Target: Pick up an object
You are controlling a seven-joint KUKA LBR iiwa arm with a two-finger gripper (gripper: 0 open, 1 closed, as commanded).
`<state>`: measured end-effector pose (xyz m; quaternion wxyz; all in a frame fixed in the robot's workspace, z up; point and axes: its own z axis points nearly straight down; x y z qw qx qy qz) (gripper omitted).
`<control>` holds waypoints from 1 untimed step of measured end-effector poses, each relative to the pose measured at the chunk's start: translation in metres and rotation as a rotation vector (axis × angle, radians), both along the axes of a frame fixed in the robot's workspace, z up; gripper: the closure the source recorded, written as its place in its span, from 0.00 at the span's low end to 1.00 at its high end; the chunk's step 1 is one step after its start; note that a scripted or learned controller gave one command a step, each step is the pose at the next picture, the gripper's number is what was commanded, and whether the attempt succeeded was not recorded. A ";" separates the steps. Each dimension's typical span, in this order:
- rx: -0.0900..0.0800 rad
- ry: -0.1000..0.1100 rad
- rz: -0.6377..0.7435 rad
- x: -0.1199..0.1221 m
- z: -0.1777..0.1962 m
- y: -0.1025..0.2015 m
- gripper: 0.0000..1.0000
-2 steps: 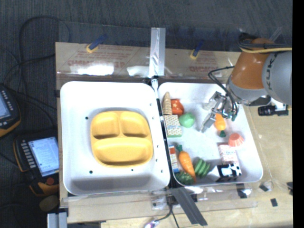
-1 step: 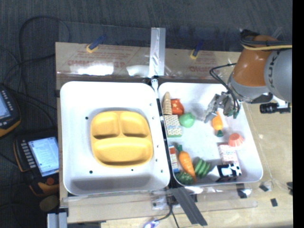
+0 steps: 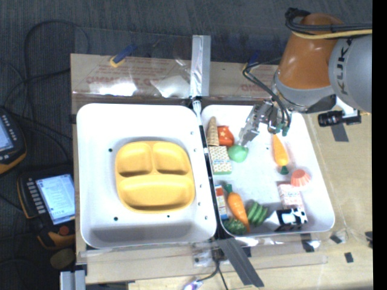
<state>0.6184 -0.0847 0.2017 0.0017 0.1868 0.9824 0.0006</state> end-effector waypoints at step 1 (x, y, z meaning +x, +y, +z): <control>-0.003 0.002 0.311 -0.016 -0.050 -0.079 1.00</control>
